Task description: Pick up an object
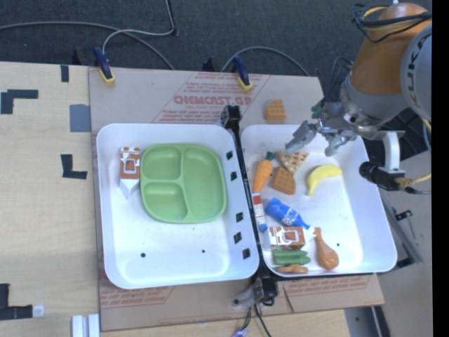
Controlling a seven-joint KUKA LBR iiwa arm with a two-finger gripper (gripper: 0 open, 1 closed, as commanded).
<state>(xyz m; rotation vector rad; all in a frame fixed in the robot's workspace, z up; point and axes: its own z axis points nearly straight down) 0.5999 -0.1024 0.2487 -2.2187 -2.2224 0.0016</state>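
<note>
Right bin (365,223), contents: a toy banana (320,177) near the upper middle; a waffle-patterned wedge (295,161) and a square orange waffle piece (283,180) just left of the banana; a toy carrot (262,175) against the left wall; a blue bottle-shaped toy (285,213) at centre left; a small printed carton (285,236) below it; a green pod-like piece (289,258) at the lower edge; a toy drumstick (324,250) lower right. Left bin (112,209), contents: a green divided plate (184,182) with a small carton (129,169) touching its left rim. On the cardboard behind the bins: a second orange waffle block (275,109). Gripper (319,140): above the right bin's upper edge, fingers spread apart, nothing between them, over the wedge and banana without visible contact.
</note>
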